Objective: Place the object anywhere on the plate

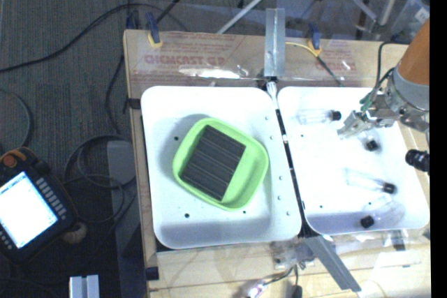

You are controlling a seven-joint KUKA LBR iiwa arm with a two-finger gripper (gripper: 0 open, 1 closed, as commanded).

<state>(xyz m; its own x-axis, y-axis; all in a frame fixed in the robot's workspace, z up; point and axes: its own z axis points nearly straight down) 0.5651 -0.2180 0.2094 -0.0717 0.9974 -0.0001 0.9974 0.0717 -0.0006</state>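
A green square plate (255, 171) sits tilted in the left bin (157, 150). On it lies a dark grey ridged slab (214, 162), which covers most of the plate's floor. My gripper (357, 122) hangs over the upper part of the right bin (314, 213), well away from the plate. It is beside a clear vial with a black cap (318, 116) and just above a small black-capped piece (371, 144). Nothing shows in its grip.
Two more clear vials with black caps lie in the right bin, one at mid right (369, 182) and one near the front (376, 214). A metal divider (274, 45) stands behind the bins. A teach pendant (28, 202) lies on the floor at left.
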